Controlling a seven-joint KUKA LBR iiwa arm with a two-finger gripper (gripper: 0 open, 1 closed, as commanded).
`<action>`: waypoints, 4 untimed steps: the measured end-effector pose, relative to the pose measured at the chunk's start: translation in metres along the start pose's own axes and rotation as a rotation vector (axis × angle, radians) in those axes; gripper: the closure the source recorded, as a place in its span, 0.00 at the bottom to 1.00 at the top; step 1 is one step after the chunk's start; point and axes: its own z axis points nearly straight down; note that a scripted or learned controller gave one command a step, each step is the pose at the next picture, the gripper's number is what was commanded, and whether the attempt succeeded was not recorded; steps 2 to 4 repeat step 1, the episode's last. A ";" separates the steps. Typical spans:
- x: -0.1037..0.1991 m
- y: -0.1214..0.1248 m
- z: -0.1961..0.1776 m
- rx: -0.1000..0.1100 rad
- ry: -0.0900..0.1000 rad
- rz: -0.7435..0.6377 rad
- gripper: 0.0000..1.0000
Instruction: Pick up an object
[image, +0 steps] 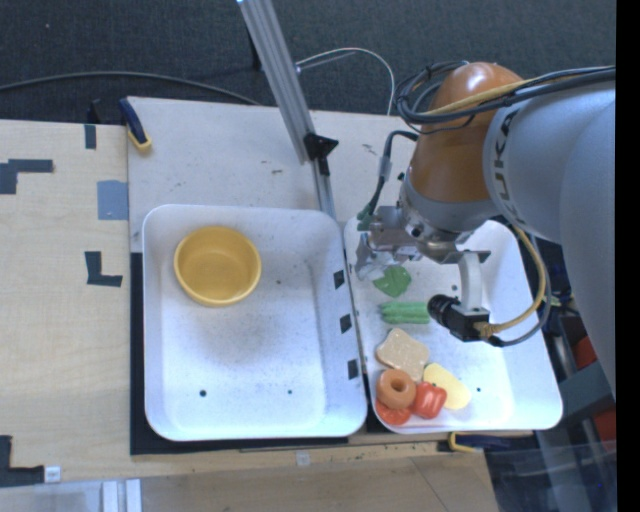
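Nothing's been picked up yet, by the look of it. The claw is parked low in the right bin, open or closed can't be told, with a green toy right beside and below it and the rest clustered further below.

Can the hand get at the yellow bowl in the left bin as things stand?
Probably yes. The yellow bowl sits alone in the left bin, open from above, with nothing on or against it. The hand hangs over the right bin, so it would need to cross the rims between the bins.

One camera is fixed above the bench, looking down at a slant on both bins; the arm enters from 3 o'clock.
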 end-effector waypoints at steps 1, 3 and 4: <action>0.051 -0.003 0.014 0.003 -0.001 0.001 1.00; 0.051 -0.003 0.014 0.003 -0.001 0.001 1.00; 0.051 -0.003 0.014 0.003 -0.001 0.001 1.00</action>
